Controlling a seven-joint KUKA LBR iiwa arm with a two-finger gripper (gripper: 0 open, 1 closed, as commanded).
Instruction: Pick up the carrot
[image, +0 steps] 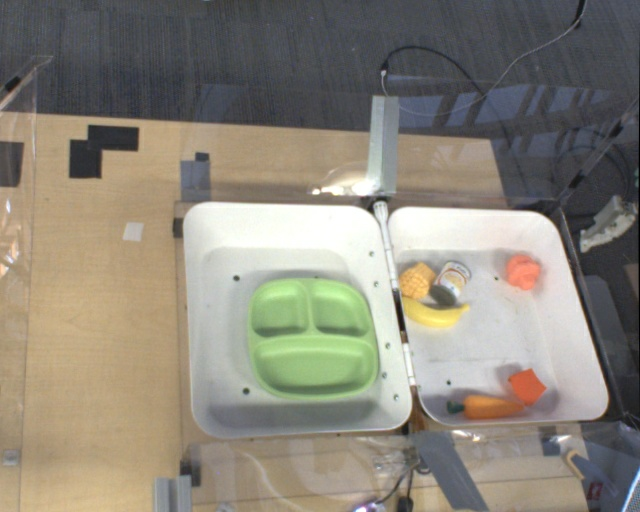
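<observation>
The carrot (490, 407) is orange with a dark green stub at its left end. It lies flat along the front wall of the right bin (560, 250), close to the front right corner. An orange block (527, 385) sits just above its right end, nearly touching it.
In the right bin a yellow banana (435, 314), a corn cob (416, 279) and a small can (451, 280) cluster by the left wall, and a pink-orange lump (522, 271) lies at the back right. The left bin (210, 300) holds a green divided plate (313, 335).
</observation>
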